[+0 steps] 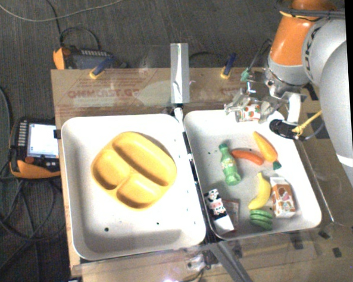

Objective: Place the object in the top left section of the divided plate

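Here the grey arm [333, 62] with its orange band reaches in from three o'clock, and its gripper [250, 106] hangs over the far rim of the right bin [310, 183], at about twelve o'clock of that bin. Between its fingers sits a small white carton with red and orange print [250, 111], so the gripper is closed on that carton, lifted above the bin floor. The yellow divided plate [134, 168] lies near the middle of the left bin [86, 226], turned at an angle, with three hollow sections; nothing lies in any of them. The carton is well apart from the plate, off toward the plate's two o'clock. In the right bin, a green bottle [229, 163] lies near the centre, with an orange carrot [248, 156] just beside it at three o'clock and a yellow-orange pepper [265, 146] beyond that. At about six o'clock of the bin lie a banana [261, 192], a green round piece [262, 219] touching its lower end, a juice box [283, 198] just beside them, and a black-and-white milk carton [217, 209] against the near left corner. On the worktop [102, 91] past the bins stands an upright grey post [179, 73].
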Robot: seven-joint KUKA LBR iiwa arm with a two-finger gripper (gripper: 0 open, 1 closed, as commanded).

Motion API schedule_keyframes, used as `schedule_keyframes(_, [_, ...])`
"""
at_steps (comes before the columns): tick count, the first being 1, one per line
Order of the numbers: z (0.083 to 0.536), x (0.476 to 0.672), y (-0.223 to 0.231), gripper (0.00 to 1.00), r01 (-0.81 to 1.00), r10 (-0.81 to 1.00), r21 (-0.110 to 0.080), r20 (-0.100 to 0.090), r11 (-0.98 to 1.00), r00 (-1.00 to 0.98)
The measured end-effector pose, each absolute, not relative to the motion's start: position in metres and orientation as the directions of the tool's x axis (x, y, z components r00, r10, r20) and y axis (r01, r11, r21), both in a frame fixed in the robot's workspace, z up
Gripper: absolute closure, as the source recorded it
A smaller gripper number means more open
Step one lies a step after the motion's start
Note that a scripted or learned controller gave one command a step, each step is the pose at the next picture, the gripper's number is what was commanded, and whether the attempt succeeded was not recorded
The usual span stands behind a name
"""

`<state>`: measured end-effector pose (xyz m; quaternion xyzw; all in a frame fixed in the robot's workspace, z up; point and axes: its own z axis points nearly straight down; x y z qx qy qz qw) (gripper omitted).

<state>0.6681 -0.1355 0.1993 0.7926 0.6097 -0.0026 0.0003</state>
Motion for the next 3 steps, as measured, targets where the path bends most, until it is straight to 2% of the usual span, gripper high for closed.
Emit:
schedule_keyframes(1, [0.23,0.635,-0.115,1.0,0.96,0.96,-0.004,0.0,-0.279,0.279])
schedule_keyframes(2, [0.203,0.63,-0.054,1.0,0.959,0.959,-0.004,-0.002,-0.282,0.282])
schedule_keyframes(3, [0.182,0.631,0.033,1.0,0.992,0.992,-0.005,-0.001,-0.123,0.123])
